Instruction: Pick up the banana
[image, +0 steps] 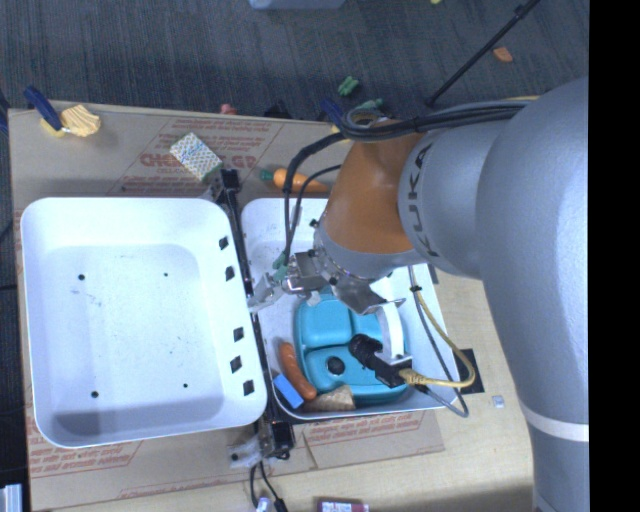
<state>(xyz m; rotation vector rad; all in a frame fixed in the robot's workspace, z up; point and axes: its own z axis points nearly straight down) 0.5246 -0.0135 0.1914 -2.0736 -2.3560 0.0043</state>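
Over the right bin (262, 216), my wrist covers most of the floor, and my gripper (286, 279) sits low near that bin's left wall, close to the divide between the two bins. From this view I cannot tell whether the gripper is released or clenched, and nothing is seen held in it.

Contents visible in the right bin:
- a blue toy (325, 335), just below my gripper;
- an orange piece (287, 357), touching the toy's left side;
- a blue block (289, 391) at the near left corner;
- a tan piece (336, 401), possibly a cone, beside the block.

I cannot tell where the banana lies; my arm hides much of this bin.

The left bin (60, 232) stands just beside the right one. On the bench (130, 165) behind the bins lie an orange stick (298, 181), a checked pad (195, 153) and a yellow lump (81, 122).
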